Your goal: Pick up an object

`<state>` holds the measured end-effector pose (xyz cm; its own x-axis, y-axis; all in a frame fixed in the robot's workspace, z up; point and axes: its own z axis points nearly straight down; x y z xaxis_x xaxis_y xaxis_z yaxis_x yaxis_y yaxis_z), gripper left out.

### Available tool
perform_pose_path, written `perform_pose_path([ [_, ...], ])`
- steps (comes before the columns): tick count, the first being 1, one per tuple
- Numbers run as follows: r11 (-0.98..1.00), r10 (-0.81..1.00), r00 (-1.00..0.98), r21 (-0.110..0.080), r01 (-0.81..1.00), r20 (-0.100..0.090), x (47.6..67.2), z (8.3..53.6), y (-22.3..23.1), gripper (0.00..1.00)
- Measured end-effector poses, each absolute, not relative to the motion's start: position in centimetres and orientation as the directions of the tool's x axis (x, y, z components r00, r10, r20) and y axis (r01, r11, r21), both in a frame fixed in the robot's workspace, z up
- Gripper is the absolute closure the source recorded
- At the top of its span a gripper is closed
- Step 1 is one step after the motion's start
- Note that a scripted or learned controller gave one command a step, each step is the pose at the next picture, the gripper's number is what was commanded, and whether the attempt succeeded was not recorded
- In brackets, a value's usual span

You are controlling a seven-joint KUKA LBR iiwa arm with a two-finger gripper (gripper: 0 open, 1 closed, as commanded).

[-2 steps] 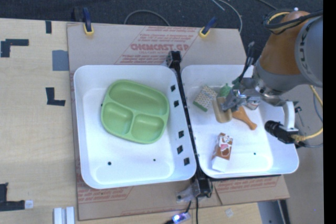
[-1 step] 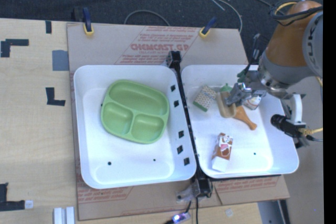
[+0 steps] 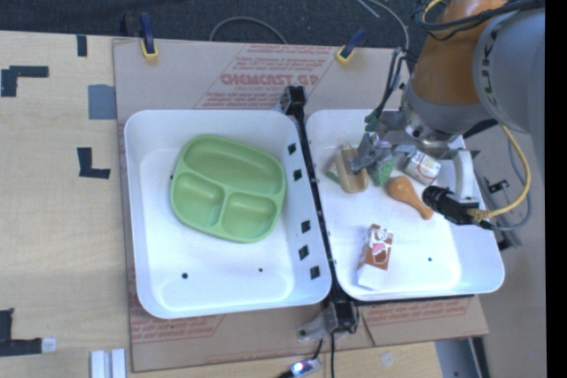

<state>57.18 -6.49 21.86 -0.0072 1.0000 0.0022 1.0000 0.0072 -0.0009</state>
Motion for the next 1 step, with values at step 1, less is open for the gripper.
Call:
perform_pose_path([
  [1,0.006,1.000,-0.006,-0.003,1.000,0.001,56.10,21.36,-1.35,1.00],
])
